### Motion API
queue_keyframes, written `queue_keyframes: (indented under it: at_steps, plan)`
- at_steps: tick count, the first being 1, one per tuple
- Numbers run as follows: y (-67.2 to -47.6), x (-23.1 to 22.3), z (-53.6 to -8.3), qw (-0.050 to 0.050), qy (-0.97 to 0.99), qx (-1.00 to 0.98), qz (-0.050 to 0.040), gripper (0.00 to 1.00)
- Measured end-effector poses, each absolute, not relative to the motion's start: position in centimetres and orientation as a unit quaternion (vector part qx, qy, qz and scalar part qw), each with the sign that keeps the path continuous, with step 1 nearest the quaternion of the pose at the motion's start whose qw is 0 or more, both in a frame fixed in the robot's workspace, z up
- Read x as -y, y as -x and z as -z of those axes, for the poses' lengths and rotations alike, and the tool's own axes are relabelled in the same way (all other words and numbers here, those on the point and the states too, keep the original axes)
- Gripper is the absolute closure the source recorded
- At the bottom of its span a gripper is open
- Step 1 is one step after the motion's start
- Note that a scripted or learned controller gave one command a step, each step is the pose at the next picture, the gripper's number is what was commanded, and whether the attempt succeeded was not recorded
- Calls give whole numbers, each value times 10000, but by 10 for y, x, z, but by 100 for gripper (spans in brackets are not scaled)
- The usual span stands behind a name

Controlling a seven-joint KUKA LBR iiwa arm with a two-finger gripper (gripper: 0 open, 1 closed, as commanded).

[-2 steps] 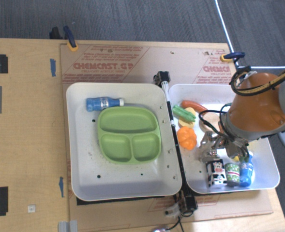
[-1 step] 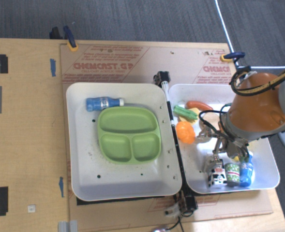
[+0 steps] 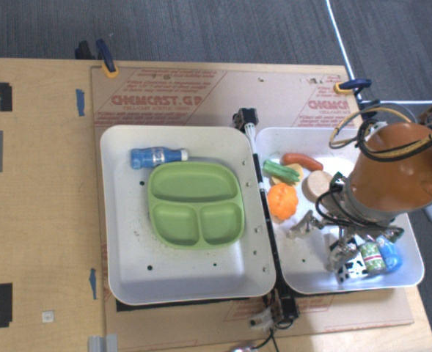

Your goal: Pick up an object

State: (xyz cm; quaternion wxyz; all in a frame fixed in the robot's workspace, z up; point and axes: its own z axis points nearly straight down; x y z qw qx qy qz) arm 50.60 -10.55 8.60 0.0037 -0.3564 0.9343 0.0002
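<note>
Arm (image 3: 392,169) cut off at right edge; tool (image 3: 345,249) tips indistinct; small bottle (image 3: 381,255) partly hidden beneath.

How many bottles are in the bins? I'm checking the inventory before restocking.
2. A blue bottle lies in the left bin, behind the green tray. Another bottle lies in the right bin's near corner by the gripper. The arm may hide more.

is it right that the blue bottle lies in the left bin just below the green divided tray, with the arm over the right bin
Not quite. The camera view shows the blue bottle in the left bin lying just above the green divided tray, along its far edge, not below it. The arm is over the right bin, as you said.
</note>
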Motion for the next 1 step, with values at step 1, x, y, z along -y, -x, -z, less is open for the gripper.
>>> queue_keyframes:
  at_steps: [1]
  plan:
    - [-508, 162, -85, 37, 4932, -8699, 1, 0]
